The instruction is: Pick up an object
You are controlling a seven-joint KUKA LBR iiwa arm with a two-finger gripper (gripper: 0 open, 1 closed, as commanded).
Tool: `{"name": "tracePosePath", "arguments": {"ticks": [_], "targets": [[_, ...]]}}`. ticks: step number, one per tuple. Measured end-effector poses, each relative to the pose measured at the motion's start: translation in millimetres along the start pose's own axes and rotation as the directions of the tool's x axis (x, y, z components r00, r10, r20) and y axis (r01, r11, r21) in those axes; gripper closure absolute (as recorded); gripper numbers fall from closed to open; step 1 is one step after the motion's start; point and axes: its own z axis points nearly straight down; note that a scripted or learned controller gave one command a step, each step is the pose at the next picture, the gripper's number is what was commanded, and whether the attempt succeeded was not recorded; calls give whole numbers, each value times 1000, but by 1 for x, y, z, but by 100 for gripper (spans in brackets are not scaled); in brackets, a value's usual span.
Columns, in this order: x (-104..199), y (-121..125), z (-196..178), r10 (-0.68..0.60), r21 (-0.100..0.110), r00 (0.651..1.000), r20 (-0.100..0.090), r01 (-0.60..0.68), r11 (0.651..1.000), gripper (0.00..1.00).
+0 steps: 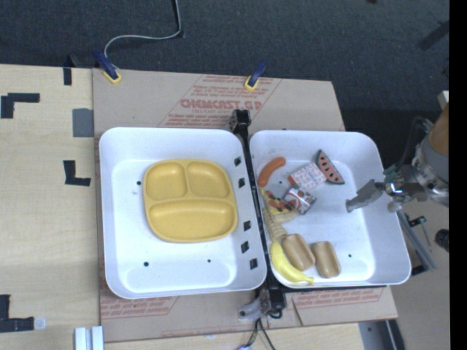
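Two shallow white bins sit side by side on a cardboard sheet (pixel 219 100) with red lettering, joined along a black central divider (pixel 246 195), which serves as the reference here. Left of the divider: the left bin (pixel 120 268), holding a yellow sectioned plate (pixel 191 200) with three compartments, lying flat near the bin's middle. Right of the divider: the right bin (pixel 365 254), holding all the small items. Just beside the divider toward its far end, an orange-red sausage (pixel 271 170). Further right of that, a small carton (pixel 306 175) with a red and white pattern, and beyond it a watermelon slice (pixel 329 168), red with a dark rind. Close to the divider at mid-length, a cluster of small mixed pieces (pixel 281 203) too jumbled to itemise, with a second small printed box (pixel 301 199) touching it. Toward the divider's near end, a banana (pixel 286 267) curving along the bin floor, touching a brown bread roll (pixel 296 251); a second bread roll (pixel 325 259) lies just beside the first, on the side away from the divider. Gripper (pixel 359 200): well to the right of the divider, over the right bin's bare floor near its right wall, apart from every item; a grey finger points toward the divider; the state of the jaws cannot be told, and nothing is seen between them. Beyond the cardboard's far edge, two yellow clamps (pixel 109 71) and a thin white cable (pixel 146 36) on dark flooring.
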Motion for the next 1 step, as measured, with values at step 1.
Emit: {"name": "tracePosePath", "arguments": {"ticks": [1], "targets": [[-16,8,136,1,4,1000,-2,-1,1000,0]]}}
